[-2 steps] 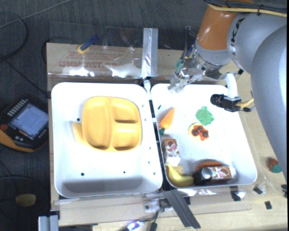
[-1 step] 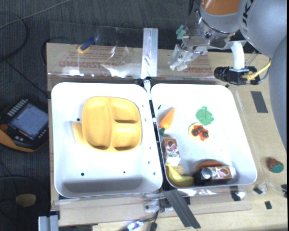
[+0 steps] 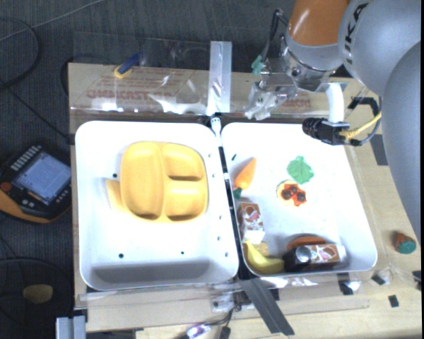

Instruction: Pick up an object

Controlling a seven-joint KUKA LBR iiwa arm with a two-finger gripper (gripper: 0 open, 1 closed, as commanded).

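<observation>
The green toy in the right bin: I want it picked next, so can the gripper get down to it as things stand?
Probably yes. The green toy lies alone on bare bin floor, nothing over it, and the gripper hangs just beyond that bin's far rim.

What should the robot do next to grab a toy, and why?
Probably swing the gripper toward the camera and down over the right bin. It sits past the bin's far rim, above no toy, while the green piece lies by itself in open space, likely the easiest grab.
</observation>
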